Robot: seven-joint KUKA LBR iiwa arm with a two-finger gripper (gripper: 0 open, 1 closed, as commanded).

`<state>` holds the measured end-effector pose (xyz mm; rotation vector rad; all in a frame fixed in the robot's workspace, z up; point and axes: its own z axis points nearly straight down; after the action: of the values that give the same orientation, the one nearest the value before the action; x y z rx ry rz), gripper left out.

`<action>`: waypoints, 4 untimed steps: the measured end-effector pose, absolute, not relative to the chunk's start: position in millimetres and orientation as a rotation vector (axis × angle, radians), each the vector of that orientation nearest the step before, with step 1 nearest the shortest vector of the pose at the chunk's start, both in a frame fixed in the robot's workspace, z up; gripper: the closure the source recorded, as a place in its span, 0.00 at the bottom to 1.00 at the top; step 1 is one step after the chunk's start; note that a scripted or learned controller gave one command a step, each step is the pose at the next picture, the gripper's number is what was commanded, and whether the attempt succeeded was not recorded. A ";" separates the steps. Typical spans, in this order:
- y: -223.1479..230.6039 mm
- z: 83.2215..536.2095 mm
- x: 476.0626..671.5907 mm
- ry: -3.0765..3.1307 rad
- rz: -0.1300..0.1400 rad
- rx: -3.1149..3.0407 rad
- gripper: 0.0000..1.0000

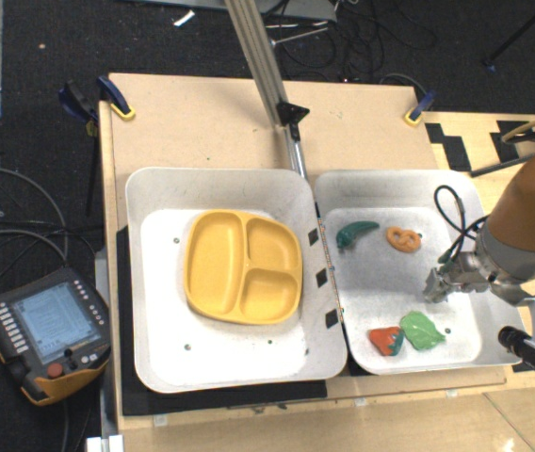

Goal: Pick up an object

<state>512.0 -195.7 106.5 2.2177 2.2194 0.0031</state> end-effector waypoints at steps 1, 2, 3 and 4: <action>-199.1 169.7 514.9 2.219 0.004 2.214 1.00; -204.5 232.1 519.1 2.219 0.004 2.213 1.00; -204.4 246.1 520.2 2.223 0.002 2.215 1.00; -152.0 253.5 522.1 2.231 0.003 2.212 1.00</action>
<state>522.1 -152.0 253.5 2.2119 2.2313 0.0031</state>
